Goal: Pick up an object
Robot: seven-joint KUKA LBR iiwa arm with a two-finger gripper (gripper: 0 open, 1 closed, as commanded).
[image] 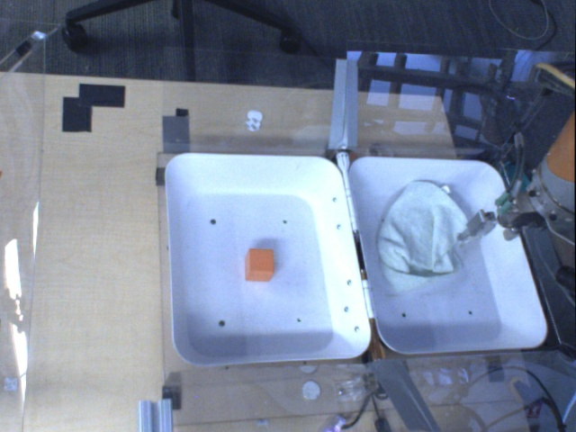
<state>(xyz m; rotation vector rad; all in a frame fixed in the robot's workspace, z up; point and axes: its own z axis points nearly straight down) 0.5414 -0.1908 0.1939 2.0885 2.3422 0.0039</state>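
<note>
A: Start at the gripper [475,227]. How do its jaws stand?

B: You can't tell from this angle. You see 1 grey fingertip poking in from the right, over the right bin [504,327], and the rest blurs into the wrist. Nothing shows between the jaws.

A: What is nearest to it?

B: A crumpled white cloth [419,235]. You see the tip right at the cloth's right edge; whether it touches is unclear. The cloth lies in the upper middle of the right bin, bunched into a mound.

A: And the other bin?

B: You have 1 small orange cube [260,265] near the middle of the left bin [193,241], sitting flat and well apart from the gripper. The 2 bins sit side by side, touching along their inner edges.

A: Beyond the bins?

B: You see the pale wooden bench [90,241] with black tape marks [90,106] at its upper left, and the black base of an office chair [180,7] on the dark carpet above.
</note>
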